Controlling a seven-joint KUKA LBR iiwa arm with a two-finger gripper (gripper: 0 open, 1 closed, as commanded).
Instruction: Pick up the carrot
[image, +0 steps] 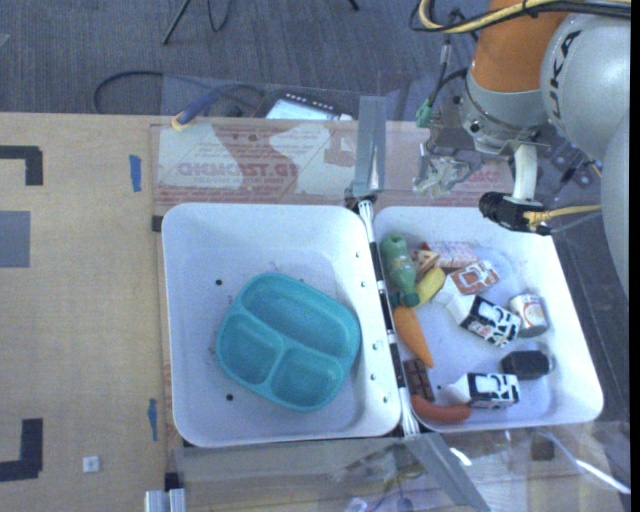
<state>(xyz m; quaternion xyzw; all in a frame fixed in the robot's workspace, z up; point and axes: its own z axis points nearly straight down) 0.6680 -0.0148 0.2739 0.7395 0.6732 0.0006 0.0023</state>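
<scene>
Two white bins, carrot (412, 336) in right bin (570, 300), gripper (440, 172) blurred, grip state unclear.

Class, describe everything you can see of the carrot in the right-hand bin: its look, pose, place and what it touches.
The carrot is a small orange toy, smooth and plastic-looking, tapering to a point. It lies flat in the right bin, close against its left wall, angled with the tip toward the front. Its upper end sits by the green bottle and the banana; whether they touch is unclear. The gripper hangs beyond the bin's far rim.
</scene>
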